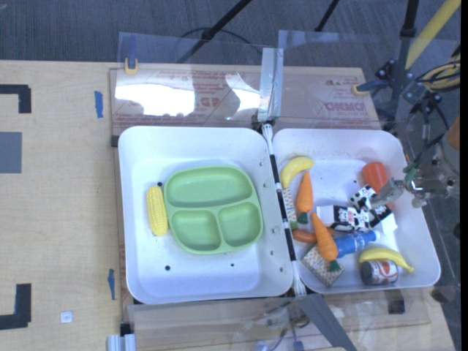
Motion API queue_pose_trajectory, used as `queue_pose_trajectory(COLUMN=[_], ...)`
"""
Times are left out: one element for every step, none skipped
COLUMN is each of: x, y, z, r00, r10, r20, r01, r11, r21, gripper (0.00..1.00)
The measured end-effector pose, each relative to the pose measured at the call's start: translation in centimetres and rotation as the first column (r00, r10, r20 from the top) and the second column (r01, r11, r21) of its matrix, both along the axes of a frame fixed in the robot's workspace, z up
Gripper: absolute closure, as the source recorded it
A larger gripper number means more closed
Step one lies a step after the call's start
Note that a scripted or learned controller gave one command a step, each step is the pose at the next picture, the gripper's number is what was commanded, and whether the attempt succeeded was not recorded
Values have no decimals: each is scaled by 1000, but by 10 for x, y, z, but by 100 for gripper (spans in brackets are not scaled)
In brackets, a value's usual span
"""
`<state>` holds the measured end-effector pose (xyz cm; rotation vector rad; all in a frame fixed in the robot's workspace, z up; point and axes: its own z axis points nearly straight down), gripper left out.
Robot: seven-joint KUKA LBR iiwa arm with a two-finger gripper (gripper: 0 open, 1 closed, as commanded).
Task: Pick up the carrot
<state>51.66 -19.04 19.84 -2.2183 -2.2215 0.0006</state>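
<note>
The carrot (325,238) lies in the right bin (420,229), toward its seven o'clock. It looks light, stiff and smooth; grasp mid-body, across its width. Whether the pincer (413,185) is clenched, I cannot tell.

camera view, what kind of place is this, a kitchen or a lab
Most likely a robotics lab, not a kitchen. Two white bins sit on a wooden bench marked with tape, the food is toys such as a carrot and corn cob, and tripod legs stand on grey carpet behind.
</note>
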Motion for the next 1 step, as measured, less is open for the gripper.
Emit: queue_pose_trajectory(x=[131], y=[58], z=[72], r00=[988], r10=[152], r20=[5], r01=[-152], r11=[988], r21=[-3], gripper=[0])
